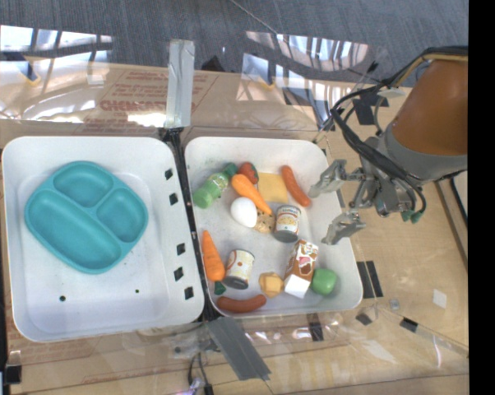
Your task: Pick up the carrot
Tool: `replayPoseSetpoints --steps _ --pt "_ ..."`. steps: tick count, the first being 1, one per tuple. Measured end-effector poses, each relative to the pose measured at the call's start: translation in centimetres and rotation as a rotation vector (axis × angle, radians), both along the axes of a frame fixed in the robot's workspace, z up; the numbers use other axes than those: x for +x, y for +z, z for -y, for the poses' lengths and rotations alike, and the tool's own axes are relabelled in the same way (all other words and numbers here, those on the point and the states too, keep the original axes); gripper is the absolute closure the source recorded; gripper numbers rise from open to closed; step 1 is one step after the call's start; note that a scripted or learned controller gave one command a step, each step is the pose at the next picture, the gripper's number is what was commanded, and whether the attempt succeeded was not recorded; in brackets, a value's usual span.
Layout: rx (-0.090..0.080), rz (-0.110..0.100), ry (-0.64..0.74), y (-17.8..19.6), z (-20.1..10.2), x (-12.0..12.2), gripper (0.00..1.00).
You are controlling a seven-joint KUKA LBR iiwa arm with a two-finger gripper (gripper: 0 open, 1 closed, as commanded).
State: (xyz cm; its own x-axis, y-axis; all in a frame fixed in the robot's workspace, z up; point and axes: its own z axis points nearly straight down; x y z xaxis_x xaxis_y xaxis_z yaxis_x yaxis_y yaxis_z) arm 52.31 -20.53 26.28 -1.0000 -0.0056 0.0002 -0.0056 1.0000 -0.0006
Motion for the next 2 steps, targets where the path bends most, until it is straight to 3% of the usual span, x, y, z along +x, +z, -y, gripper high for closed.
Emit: replayPoseSetpoints --steps 1,2 --pt "-0.001 0.006 0.035 -15.1 -1.4 6.2 0.00" --pt "0.001 0.001 -0.063 -17.1 -5.1 11.2 0.00"
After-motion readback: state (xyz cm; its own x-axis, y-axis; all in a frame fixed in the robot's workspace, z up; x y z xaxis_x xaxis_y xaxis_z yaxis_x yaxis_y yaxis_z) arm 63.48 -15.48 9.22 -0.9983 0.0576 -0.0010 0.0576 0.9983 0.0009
